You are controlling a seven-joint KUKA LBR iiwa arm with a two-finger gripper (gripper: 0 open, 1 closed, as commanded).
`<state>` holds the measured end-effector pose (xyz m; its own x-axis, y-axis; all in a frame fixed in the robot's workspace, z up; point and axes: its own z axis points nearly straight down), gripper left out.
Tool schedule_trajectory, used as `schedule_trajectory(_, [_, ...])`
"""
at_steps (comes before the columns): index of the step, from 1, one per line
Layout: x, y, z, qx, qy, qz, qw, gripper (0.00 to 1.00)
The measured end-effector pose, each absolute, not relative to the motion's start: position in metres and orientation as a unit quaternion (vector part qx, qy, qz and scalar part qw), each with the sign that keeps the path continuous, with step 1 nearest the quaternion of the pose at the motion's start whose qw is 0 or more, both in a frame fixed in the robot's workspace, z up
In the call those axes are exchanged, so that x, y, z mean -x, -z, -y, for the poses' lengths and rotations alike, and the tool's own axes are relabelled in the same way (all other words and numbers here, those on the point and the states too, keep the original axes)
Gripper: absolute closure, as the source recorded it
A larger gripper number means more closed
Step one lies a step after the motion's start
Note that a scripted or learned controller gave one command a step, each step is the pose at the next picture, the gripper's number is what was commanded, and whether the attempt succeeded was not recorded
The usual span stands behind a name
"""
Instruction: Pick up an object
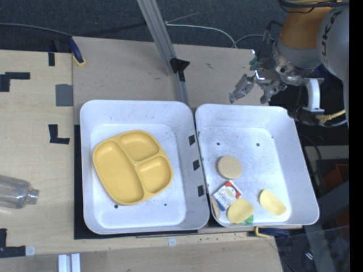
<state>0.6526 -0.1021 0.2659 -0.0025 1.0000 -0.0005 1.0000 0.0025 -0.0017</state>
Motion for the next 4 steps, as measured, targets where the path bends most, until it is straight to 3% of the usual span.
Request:
schedule_trajectory(1, [-0.679,-0.168,0.114,0.707,-0.0038,0.707,0.003,0.0])
schedule_trajectory(2, [-0.678,-0.092,0.147,0.708,-0.0061,0.706,0.008,0.0])
schedule_trajectory(3, [-0.677,-0.085,0.202,0.706,-0.0022,0.707,0.021,0.0])
schedule_trajectory(4, [-0.677,-0.085,0.203,0.706,-0.0048,0.708,0.02,0.0])
